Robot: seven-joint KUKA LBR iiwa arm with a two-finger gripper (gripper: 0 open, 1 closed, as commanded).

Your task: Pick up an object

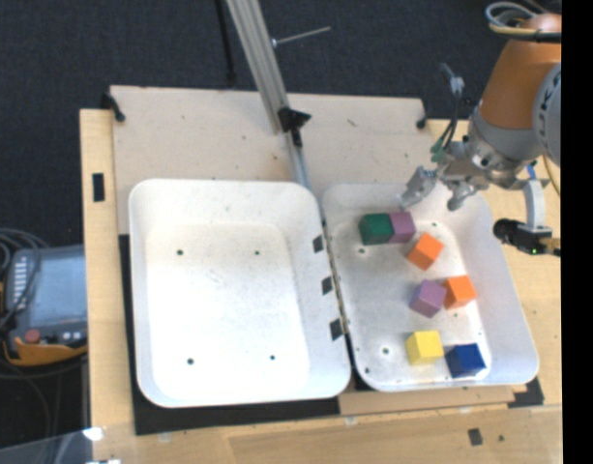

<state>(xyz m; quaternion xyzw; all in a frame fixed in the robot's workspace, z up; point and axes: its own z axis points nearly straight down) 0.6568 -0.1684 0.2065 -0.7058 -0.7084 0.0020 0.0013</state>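
Blue cube [465, 359]: nearest you, at the front edge of the right bin [504, 288], touching or just beside the yellow cube [424, 346] on its left.
Middle pair: you have a purple cube [428, 297] and an orange cube [459, 291] side by side, apparently touching, behind the yellow and blue ones.
Single orange cube [425, 250]: tilted, sitting apart between the middle pair and the back pair.
Back pair: a green cube [375, 228] with a second purple cube [402, 225] pressed against its right side, near the bin's back left.
Gripper [436, 193]: you see it over the right bin's back edge, fingers spread apart with nothing between them, just behind and to the right of the green and purple pair.
Arm [514, 90]: it reaches in from your right, orange band above the wrist.
Left bin [146, 259]: beside the right bin, their inner walls close together.
Bench [199, 129]: tan board under both bins.
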